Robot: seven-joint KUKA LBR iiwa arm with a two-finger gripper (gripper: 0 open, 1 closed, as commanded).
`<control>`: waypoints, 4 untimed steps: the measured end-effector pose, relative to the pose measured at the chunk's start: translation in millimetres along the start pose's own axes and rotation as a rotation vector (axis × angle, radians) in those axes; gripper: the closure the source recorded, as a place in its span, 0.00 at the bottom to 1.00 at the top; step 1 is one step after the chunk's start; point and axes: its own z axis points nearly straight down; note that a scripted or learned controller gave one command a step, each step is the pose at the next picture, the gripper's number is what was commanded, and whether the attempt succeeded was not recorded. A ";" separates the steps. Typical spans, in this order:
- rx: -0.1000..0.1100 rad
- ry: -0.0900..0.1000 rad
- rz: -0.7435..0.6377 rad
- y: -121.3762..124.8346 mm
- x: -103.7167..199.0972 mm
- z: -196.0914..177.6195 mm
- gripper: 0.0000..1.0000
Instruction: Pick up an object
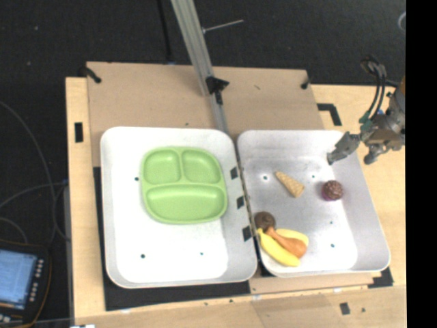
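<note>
From the fixed camera view above the bench, the right bin (355, 251) serves as the landmark. The gripper (355, 149) hovers over that bin's far right corner, its two fingers (339, 150) spread apart with nothing between them. Just toward the bin's middle from the gripper lies a dark purple ball (332, 190); further in sits a tan cone (289, 183), apart from the ball. At the bin's near left part, a yellow banana (274, 251) and an orange carrot (292, 241) lie touching (the carrot partly over the banana), with a brown round piece (263, 220) just beside them. Left of the right bin, the left bin (123, 251) holds a green divided plate (183, 185).
</note>
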 end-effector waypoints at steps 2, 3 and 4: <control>0.004 0.000 0.003 -0.8 -6.0 43.2 0.00; 0.006 0.001 0.003 4.8 -1.8 102.9 0.00; -0.001 -0.002 0.004 12.0 -4.7 145.6 0.00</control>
